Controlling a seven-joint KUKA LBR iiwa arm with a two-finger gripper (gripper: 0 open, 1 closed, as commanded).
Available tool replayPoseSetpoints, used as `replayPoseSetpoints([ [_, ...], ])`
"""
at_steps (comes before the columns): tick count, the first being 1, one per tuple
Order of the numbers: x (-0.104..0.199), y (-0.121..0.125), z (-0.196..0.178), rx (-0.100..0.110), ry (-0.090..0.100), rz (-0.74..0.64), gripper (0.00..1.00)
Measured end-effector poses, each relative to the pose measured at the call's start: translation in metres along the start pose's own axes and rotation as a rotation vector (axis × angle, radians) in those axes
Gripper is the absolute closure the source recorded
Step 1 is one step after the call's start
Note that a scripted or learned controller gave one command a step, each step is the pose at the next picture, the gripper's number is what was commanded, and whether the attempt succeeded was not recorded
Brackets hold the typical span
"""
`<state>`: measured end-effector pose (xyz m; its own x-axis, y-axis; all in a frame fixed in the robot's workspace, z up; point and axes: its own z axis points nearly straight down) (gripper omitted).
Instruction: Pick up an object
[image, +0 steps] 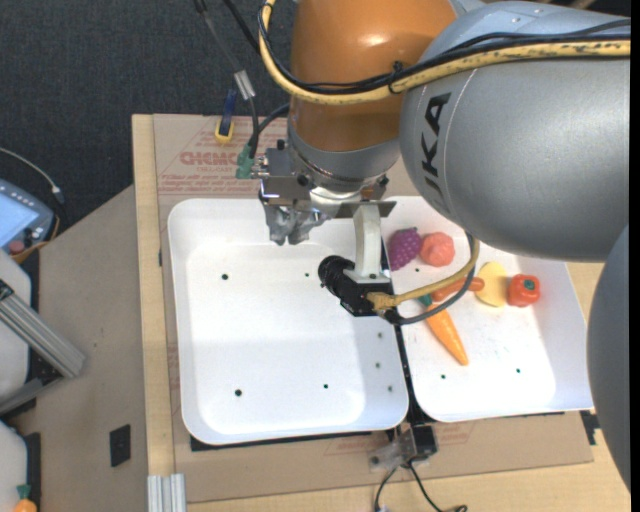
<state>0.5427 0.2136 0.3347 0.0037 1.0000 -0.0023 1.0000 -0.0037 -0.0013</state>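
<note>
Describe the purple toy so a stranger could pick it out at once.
Look in the right-hand bin, at its far left corner close under the grey arm. The bunch of grapes lies there, touching a pinkish-red fruit. It is the one purple, knobbly piece; its neighbours are smooth and red, yellow or orange.

End effector over left bin

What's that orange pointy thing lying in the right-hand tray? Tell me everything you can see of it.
It looks like a toy carrot, smooth and plastic-looking, bright orange, tapering to a point. It lies flat on the floor of the right bin, near that bin's left side, its tip pointing toward the lower right. Its thicker end sits close to the cables by the divide between the bins; whether they touch it is unclear. Nothing grips it.
</note>
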Motion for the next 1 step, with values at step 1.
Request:
replayPoseSetpoints([
  [1, 0.0110, 0.0380, 0.0549, 0.005, 0.000, -0.002, 1.00],
])
